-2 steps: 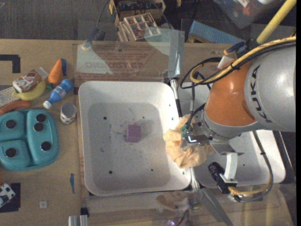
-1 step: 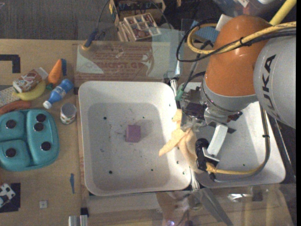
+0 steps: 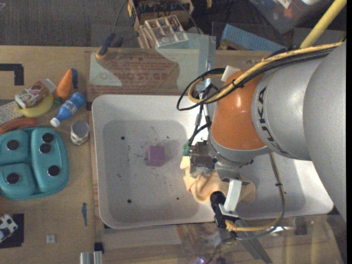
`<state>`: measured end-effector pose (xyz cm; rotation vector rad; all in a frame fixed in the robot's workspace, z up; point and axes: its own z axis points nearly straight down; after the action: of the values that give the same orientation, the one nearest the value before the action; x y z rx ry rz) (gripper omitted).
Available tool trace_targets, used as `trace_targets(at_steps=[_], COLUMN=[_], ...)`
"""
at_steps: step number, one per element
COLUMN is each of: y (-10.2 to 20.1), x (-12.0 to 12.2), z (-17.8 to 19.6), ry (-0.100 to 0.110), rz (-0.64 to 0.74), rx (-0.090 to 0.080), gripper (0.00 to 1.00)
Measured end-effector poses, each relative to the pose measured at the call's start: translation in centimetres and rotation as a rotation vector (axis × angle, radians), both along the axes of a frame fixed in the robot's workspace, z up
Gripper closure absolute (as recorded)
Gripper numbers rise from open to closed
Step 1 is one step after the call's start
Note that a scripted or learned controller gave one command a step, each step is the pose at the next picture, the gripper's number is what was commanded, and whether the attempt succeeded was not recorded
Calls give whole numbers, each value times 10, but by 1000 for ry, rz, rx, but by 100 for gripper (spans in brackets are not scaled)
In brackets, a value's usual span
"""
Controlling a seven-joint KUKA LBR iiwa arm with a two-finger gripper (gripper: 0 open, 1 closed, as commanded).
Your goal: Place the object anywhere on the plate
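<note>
Purple block [image 3: 155, 155] sits loose mid-frame in the white bin [image 3: 110, 202]; not placed. Gripper [image 3: 204, 176] at centre-right: grip state unclear.

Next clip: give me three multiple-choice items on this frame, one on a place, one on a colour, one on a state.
1. Where does the small purple block lie?
A. in the white bin
B. on the teal tray
C. on the bare bench

2. What colour is the band above the arm's wrist?
A. blue
B. green
C. orange

3. How is the purple block placed?
A. pinched by the gripper
B. lying free on the bin floor
C. stacked on the can

Key: 1 A, the bin floor surrounds it; 2 C, the band is orange; 3 B, it sits apart from the arm.
</note>
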<state>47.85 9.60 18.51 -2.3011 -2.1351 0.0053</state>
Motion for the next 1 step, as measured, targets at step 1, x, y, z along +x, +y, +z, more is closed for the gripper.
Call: trace_targets(at_steps=[1], y=[-56], x=[65], z=[0], ry=[-6], rz=[16], rx=[1], gripper=[100])
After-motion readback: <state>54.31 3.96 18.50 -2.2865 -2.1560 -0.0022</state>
